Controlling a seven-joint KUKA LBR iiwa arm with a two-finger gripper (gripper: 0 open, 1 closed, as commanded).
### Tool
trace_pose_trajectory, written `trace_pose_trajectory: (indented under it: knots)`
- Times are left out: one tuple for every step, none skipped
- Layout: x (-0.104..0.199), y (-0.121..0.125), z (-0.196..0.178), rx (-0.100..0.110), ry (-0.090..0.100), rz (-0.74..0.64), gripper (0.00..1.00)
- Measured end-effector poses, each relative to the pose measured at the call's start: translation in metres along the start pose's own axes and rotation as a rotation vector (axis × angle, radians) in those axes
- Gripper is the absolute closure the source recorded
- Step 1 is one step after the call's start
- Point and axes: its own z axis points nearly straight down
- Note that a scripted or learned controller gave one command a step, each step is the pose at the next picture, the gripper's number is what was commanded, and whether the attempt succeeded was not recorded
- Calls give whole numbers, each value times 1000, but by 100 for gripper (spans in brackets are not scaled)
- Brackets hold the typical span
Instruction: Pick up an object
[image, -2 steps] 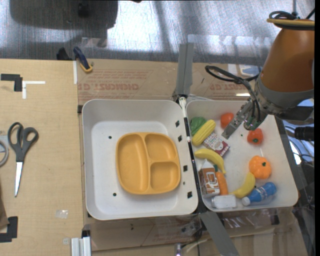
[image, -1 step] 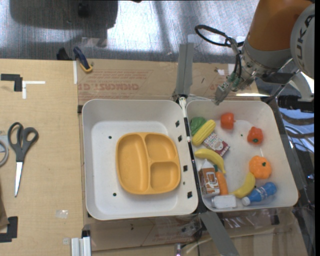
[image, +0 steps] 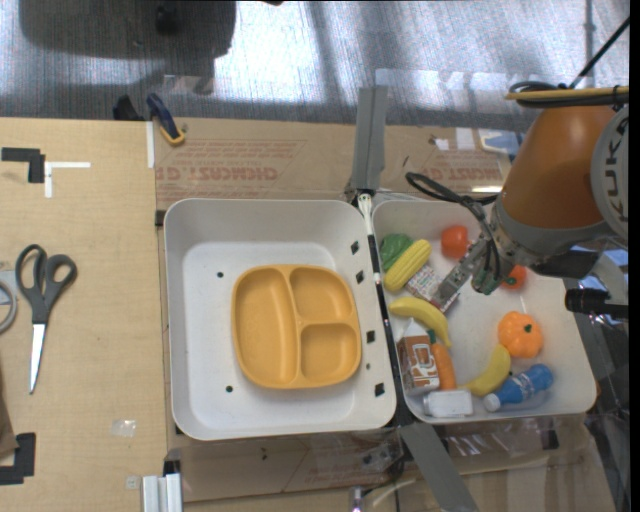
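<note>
The right bin (image: 575, 350) holds several toy foods: a corn cob (image: 408, 265) beside a green vegetable (image: 392, 245), a red tomato (image: 455, 240), two bananas (image: 421, 314) (image: 492, 370), an orange pumpkin (image: 520, 333), a brown packet (image: 419, 363), a blue bottle (image: 522, 387) and a white block (image: 448, 403). My gripper (image: 458, 280) hangs over the back middle of this bin, just right of the corn and above the upper banana. Nothing shows held in it. The arm's orange band (image: 555, 160) covers the bin's far right corner.
The left bin (image: 190, 300) holds a yellow divided plate (image: 297, 325). Scissors (image: 40, 300) lie on the wooden bench at far left. A cardboard sheet (image: 260, 165) lies behind the bins. A small red piece (image: 516, 276) sits just under the wrist.
</note>
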Motion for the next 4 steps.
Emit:
trace_pose_trajectory:
  knots:
    - [-97, 47, -66, -3, -5, 152, 100]
    - [-97, 47, -66, -3, -4, 152, 0]
    - [-84, 14, 65, -3, -2, -85, 0]
    - [-82, 21, 98, -3, -2, 10, 0]
